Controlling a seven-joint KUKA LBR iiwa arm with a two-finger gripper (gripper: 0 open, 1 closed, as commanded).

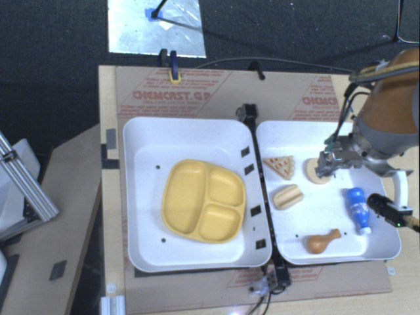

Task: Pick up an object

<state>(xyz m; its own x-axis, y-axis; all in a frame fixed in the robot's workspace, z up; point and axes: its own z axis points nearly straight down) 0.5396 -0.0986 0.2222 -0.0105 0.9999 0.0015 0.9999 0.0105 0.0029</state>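
Observation:
The right bin (pixel 384 248) holds several toy foods. A tan triangular sandwich wedge (pixel 281 166) lies at its upper left, with a pale bread roll (pixel 287 196) below it. A brown drumstick (pixel 321 241) rests near the front wall, and a blue bottle (pixel 356 210) lies at the right. A round tan disc (pixel 315 173) sits near the bin's middle top. My gripper (pixel 326 163) hangs over the disc's right edge and partly covers it. I cannot make out whether it touches the disc.
The left bin (pixel 141 176) holds a yellow divided plate (pixel 203 201). A black divider (pixel 259 189) with clips runs between the two bins. The grey and orange arm (pixel 390 110) fills the upper right above the right bin.

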